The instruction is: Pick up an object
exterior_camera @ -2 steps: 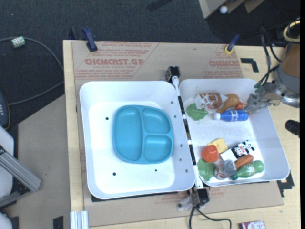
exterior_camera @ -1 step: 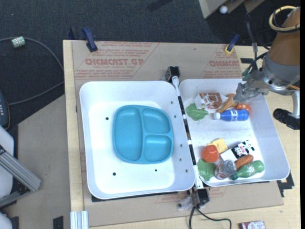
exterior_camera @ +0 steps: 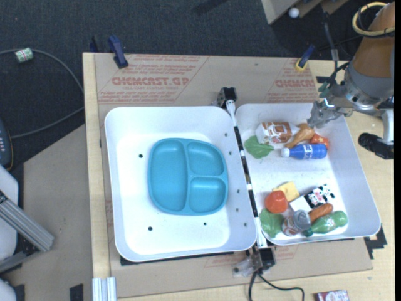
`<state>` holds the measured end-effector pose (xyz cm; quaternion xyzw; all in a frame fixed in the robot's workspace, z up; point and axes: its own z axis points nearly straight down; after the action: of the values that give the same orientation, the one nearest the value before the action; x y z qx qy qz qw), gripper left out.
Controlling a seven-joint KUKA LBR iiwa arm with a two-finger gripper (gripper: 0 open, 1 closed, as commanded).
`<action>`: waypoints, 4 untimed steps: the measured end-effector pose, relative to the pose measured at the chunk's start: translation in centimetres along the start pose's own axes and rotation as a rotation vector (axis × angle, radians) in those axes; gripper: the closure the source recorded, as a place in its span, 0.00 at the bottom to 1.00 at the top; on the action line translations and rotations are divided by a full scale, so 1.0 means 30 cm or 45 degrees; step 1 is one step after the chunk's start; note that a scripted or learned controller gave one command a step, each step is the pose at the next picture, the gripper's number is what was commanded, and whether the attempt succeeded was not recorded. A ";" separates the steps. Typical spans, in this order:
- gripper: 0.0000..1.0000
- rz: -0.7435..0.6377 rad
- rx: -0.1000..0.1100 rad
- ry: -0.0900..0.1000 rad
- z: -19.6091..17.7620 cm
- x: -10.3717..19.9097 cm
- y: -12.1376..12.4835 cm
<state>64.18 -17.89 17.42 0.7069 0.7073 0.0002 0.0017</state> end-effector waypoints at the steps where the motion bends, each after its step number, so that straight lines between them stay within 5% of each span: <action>1: 1.00 -0.002 -0.001 0.002 -0.065 0.130 0.051; 2: 1.00 0.001 0.005 0.001 0.084 -0.011 -0.146; 3: 1.00 0.000 0.000 0.001 0.073 -0.011 -0.092; 4: 1.00 -0.001 0.000 0.002 0.000 0.140 -0.074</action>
<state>61.96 -13.70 17.41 0.7067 0.7075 0.0009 0.0010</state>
